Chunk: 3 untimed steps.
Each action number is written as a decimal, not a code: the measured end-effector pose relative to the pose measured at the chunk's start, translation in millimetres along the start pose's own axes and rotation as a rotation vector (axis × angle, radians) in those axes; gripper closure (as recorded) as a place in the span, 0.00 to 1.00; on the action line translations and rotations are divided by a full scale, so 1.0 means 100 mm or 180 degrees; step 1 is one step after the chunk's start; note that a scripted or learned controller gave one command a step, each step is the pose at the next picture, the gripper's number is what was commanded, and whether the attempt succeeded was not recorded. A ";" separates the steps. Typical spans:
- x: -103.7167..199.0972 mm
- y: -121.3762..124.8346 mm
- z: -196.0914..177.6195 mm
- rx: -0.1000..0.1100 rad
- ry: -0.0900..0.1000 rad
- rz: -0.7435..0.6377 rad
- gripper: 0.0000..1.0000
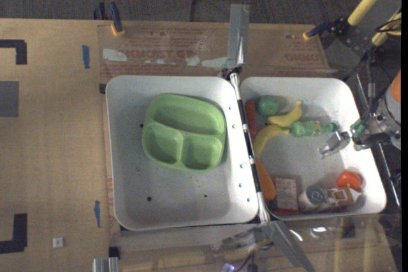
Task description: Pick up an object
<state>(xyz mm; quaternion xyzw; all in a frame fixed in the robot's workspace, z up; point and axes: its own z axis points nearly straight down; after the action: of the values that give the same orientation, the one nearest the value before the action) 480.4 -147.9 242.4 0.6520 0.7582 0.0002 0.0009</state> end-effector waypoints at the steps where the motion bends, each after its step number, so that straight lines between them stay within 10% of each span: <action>1: 0.30 0.63 -0.29 -0.0003 -0.0002 0.0005 0.00; 2: 0.63 1.46 -0.04 -0.0009 -0.0004 -0.0475 0.00; 3: 0.17 1.63 1.47 -0.0010 -0.0004 -0.0397 0.00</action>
<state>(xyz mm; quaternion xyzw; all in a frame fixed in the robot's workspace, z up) 639.6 -106.5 95.8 0.6036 0.7973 0.0009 0.0024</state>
